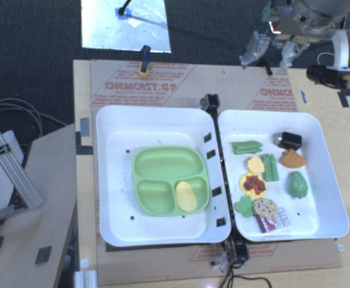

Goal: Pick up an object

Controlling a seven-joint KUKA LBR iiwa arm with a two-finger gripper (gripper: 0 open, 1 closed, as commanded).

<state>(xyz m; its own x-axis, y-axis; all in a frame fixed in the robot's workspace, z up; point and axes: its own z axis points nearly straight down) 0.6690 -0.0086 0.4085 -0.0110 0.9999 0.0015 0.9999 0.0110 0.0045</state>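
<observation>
My gripper [266, 54] hangs open and empty at one o'clock; I'd descend squarely over the black cylinder [289, 140], which lies apart.

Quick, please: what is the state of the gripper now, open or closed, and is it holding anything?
Two-finger gripper: jaws open, holding nothing, above the bench.

The right bin [328, 161] is crowded through its middle: a black cylinder [289, 140] at twelve o'clock, green beans [247, 146] at ten, a pizza slice [254, 184] at centre, a cookie [265, 207] at six, a green lump [298, 185] at three. Bare floor lies along its three o'clock wall. In the left bin [111, 161], a green divided tray [168, 179] fills the centre, leaving room round the walls.
</observation>
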